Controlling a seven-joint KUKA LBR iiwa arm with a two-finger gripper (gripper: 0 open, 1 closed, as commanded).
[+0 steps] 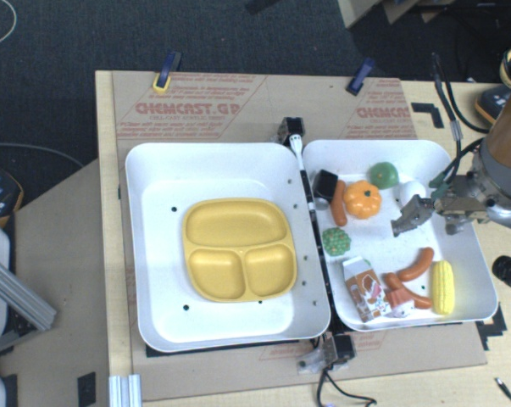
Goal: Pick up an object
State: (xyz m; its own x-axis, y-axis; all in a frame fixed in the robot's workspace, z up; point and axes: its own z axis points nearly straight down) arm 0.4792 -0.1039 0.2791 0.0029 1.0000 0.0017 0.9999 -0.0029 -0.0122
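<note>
The right bin holds several toy foods. An orange pumpkin lies next to a green ball, with a black block and a brown sausage to their left. Further forward are a green broccoli piece, a small printed carton, a red hot dog, an orange carrot and a yellow corn cob. My gripper hangs over the bin's right half, right of the pumpkin and above the hot dog. Nothing shows in its grasp. A small white item lies just behind it.
The left bin bears a yellow divided plate. Both bins rest on a cardboard sheet with clamps at the back edge. Cables and the arm's body crowd the right side.
</note>
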